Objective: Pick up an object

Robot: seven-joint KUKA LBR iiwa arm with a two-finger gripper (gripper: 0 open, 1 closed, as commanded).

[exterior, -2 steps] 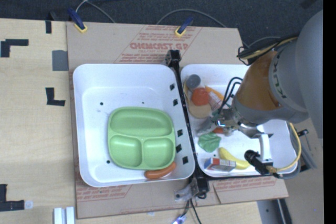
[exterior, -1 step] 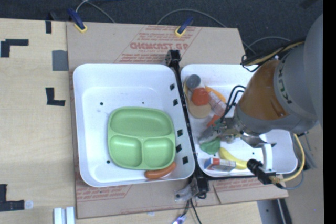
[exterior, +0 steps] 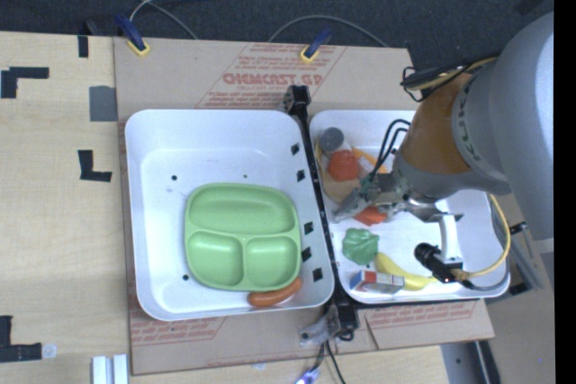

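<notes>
Grey arm (exterior: 517, 117) with orange band fills the 3 o'clock side, nearest the lens, reaching down into right bin (exterior: 490, 288). Gripper (exterior: 364, 200) sits low at bin's center-left, over a red-orange item (exterior: 369, 216); fingers hidden, can't tell state or any contact. Orange-red round object (exterior: 343, 165) at 12 o'clock of gripper, grey cylinder (exterior: 332, 139) just above it. Green crumpled object (exterior: 360, 245) at 6 o'clock, yellow banana (exterior: 400, 272) and a flat packet (exterior: 376, 282) at 5. Left bin (exterior: 153, 139) holds green divided tray (exterior: 242, 236); hot dog (exterior: 274, 293) touches tray's 5 o'clock edge.
</notes>
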